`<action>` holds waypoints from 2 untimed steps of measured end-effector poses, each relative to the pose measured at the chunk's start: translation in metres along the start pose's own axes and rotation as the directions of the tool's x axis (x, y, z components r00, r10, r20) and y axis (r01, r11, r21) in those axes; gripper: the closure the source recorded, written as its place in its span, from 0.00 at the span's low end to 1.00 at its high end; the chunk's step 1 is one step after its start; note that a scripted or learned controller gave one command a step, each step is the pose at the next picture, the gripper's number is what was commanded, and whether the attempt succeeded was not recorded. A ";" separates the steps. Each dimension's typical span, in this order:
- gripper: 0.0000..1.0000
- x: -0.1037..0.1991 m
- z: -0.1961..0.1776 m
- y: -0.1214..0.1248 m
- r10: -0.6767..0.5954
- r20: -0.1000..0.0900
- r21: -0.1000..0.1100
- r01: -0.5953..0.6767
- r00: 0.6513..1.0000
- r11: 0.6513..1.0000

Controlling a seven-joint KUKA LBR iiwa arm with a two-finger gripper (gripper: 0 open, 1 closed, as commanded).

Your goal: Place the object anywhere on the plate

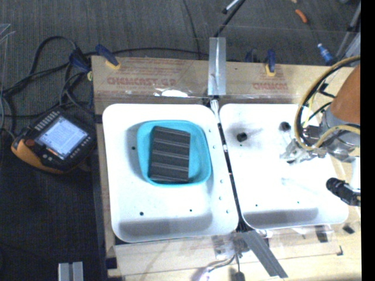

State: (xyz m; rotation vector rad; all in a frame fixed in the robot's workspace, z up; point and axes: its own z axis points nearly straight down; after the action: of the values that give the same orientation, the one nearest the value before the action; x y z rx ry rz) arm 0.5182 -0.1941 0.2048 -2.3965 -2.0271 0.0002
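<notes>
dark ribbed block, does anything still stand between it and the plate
Nothing visible does. The dark ribbed block already lies on the blue plate in the left bin, while the arm is over the right bin, apart from it.

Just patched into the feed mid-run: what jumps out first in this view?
The eye lands on the turquoise plate in the middle of the left bin, with a dark ribbed block lying flat on it. Next comes the grey arm over the right bin, reaching in from the right edge amid looped cables. A lit handheld pendant lies on the floor left of the bench.
</notes>
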 end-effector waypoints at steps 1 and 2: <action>0.00 0.000 0.000 0.000 0.000 0.000 0.000 0.000 1.000 1.000; 0.00 -0.028 0.108 -0.031 0.178 0.002 0.001 -0.178 0.984 0.984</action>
State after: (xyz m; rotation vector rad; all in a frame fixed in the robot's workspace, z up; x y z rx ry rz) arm 0.4829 -0.2159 0.0970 -2.5686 -1.8050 0.0039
